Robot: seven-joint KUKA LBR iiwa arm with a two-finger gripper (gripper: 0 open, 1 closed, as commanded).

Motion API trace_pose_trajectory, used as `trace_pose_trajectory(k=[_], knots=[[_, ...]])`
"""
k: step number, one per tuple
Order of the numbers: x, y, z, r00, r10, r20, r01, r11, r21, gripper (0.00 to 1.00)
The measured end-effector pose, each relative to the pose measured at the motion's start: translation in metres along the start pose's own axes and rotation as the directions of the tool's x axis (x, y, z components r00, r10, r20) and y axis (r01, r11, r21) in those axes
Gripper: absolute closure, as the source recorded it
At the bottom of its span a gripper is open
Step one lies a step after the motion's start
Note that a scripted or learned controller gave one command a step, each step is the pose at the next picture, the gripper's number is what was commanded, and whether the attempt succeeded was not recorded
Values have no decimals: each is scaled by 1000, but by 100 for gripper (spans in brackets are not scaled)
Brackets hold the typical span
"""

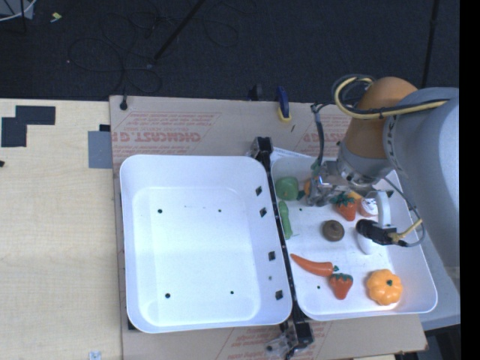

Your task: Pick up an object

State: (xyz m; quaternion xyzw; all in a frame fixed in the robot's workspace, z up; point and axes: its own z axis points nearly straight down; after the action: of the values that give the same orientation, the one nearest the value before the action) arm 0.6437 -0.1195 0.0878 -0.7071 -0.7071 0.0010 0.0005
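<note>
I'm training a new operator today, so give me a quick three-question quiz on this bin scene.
1. True or false: the orange pumpkin lies in the left bin.
2. Which item lies closest to the pumpkin?
A. the green ball
B. the strawberry
C. the brown round piece
3. Fill in: the claw is over the ______ bin, at its far end.

Key
1. False. The pumpkin sits in the right bin, near its front corner.
2. B. The strawberry lies just to the pumpkin's left, beside the red chili.
3. Right.
</note>
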Motion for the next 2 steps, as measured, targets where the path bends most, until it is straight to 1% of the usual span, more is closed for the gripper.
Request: trace_pose_trajectory(k=[1, 2], knots=[[-6, 0, 0, 1000, 0, 0, 0, 1000, -1, 100], [-5, 0, 0, 1000, -2, 0, 2, 1000, 0, 100]])
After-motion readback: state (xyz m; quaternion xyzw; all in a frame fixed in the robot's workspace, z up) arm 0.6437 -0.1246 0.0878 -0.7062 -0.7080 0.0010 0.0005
